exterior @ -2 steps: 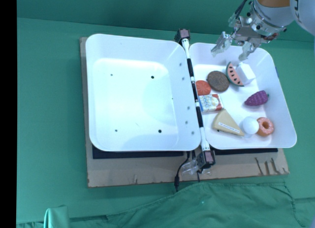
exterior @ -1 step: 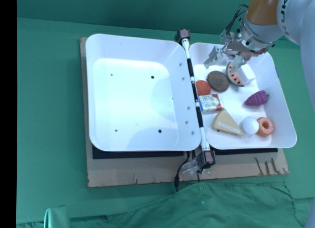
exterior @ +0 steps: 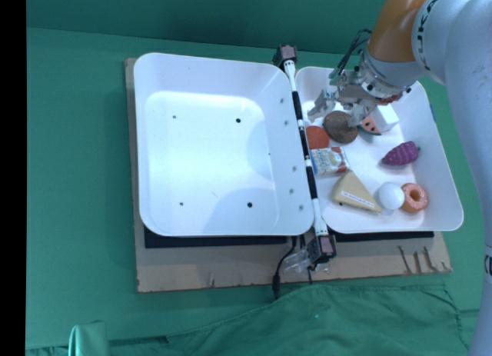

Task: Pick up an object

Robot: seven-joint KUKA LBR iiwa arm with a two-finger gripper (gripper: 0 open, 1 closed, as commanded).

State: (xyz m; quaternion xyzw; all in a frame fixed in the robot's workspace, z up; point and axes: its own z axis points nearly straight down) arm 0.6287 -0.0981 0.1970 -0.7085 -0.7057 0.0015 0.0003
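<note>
1. My claw [exterior: 342, 110] hangs spread over a round brown cookie [exterior: 339, 127], gripping nothing.
2. Cookie lies in right bin [exterior: 446, 216], upper part.
3. Same bin: cheese wedge [exterior: 354, 192], donut [exterior: 415, 197], purple grapes [exterior: 400, 154].

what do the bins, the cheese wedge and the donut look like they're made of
Bins: likely moulded plastic, smooth and glossy white, with rounded rims and soft reflections.
Cheese wedge: seems to be toy plastic or foam, with a flat, even yellow face; hard to tell which.
Donut: probably toy plastic, with a slightly shiny orange-pink surface.
</note>
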